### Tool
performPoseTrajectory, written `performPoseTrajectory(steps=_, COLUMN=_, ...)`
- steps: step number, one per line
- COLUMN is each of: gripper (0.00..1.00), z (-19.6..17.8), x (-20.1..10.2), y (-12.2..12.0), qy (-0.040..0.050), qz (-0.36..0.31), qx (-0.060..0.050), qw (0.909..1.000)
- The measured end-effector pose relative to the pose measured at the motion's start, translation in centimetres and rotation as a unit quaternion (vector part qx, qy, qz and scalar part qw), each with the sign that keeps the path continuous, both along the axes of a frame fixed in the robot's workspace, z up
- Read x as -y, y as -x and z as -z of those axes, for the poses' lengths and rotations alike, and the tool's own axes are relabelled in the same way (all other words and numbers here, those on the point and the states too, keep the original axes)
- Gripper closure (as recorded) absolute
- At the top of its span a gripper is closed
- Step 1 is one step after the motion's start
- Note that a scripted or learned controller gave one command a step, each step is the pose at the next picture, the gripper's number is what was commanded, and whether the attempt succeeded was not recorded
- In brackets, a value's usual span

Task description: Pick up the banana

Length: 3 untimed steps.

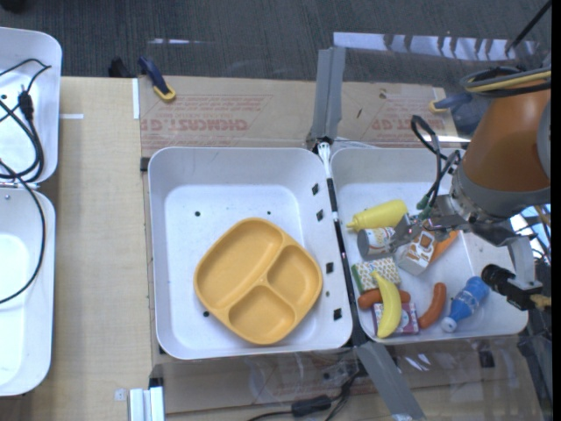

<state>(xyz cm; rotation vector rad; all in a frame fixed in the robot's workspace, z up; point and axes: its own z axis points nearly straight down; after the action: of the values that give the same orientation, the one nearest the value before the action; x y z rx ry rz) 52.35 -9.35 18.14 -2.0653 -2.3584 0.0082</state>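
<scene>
The bench (96, 235) bears two white bins (175, 235), perhaps over cardboard (237, 112).

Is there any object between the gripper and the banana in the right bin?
Nothing tall blocks it. The gripper hovers beside the yellow mustard bottle; the banana lies nearer the camera, uncovered. A green-white packet lies flat between them, and sausages flank the banana.

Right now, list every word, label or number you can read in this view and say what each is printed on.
"CHEMCAST GP", upside down in faint red, partly legible, on the brown sheet behind the bins.
Label on the small carton in the right bin: too small to read.
Wrapper on the green packet by the banana: blurred, unreadable.
Nothing else carries legible text.
</scene>
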Motion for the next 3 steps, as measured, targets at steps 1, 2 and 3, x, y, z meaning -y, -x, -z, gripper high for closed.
performPoseTrajectory(steps=1, gripper=0.00, z=6.5, x=1.9, y=-6.2, qy=0.0004, qz=0.087, qx=0.012, qw=0.9962)
performPoseTrajectory(steps=2, gripper=0.00, z=7.3, x=2.8, y=-5.9, qy=0.0004, qz=0.080, qx=0.020, qw=0.9966)
performPoseTrajectory(steps=3, gripper=0.00, z=7.4, x=0.8, y=-12.7, qy=0.0055, qz=0.140, qx=0.003, qw=0.9901)
